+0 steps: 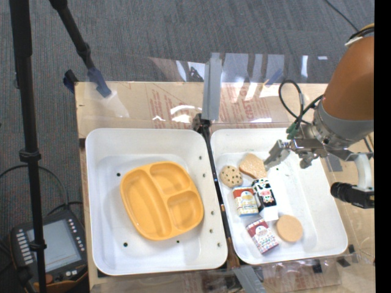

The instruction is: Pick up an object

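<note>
We count two white bins side by side on the worktop: the left bin holds one orange tray with three compartments, lying a little askew near the bin's middle. The right bin holds six small things, all gathered in its left half. There is one round speckled cookie, one tan wedge touching it on the upper right, one small can just below the cookie, one black-and-white carton beside the can, one red-and-white box nearest the front wall, and one plain round biscuit just right of that box. The can, carton and box lie close together in a loose column, touching or nearly so. The arm comes in from the right, its orange band high over the right bin's far right corner, the wrist bent downward. The gripper hangs over the upper middle of the right bin, to the right of the wedge and apart from it. Its fingers appear spread, one reaching left toward the wedge, and we see nothing held between them. The right half of the right bin is bare floor, so there is open room there and along its right wall. The cookie sits close to the bin's left wall, and the box close to the front wall. Around the tray we see a broad margin of bare bin floor on every side.
</note>
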{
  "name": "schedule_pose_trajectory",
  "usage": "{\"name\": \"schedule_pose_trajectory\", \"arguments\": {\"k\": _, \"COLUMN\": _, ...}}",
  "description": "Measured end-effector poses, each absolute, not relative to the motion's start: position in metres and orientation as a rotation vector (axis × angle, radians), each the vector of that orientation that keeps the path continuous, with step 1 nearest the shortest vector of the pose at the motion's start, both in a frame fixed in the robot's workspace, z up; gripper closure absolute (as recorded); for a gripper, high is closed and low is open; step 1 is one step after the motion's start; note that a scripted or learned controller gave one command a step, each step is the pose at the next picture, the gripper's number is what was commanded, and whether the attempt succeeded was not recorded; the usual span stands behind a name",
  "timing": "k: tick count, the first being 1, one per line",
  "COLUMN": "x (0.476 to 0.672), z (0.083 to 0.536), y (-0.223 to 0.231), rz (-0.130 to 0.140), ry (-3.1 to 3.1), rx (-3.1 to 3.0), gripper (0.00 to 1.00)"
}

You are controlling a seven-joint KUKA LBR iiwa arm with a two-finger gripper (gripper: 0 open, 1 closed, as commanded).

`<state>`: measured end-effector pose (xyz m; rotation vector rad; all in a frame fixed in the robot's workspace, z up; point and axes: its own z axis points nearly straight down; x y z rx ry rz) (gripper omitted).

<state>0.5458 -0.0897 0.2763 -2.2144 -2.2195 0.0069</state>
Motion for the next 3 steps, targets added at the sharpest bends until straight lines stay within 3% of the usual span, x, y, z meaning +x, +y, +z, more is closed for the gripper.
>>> {"name": "schedule_pose_trajectory", "arguments": {"k": 1, "x": 0.541, "z": 0.167, "y": -0.127, "rz": 0.006, "ry": -2.075, "rx": -2.349, "gripper": 0.00}}
{"name": "schedule_pose_trajectory", "arguments": {"k": 2, "x": 0.540, "z": 0.085, "y": -0.143, "rz": 0.003, "ry": -2.177, "rx": -2.258, "gripper": 0.00}}
{"name": "schedule_pose_trajectory", "arguments": {"k": 3, "x": 0.540, "z": 0.093, "y": -0.146, "rz": 0.005, "ry": -2.165, "rx": -2.264, "gripper": 1.00}}
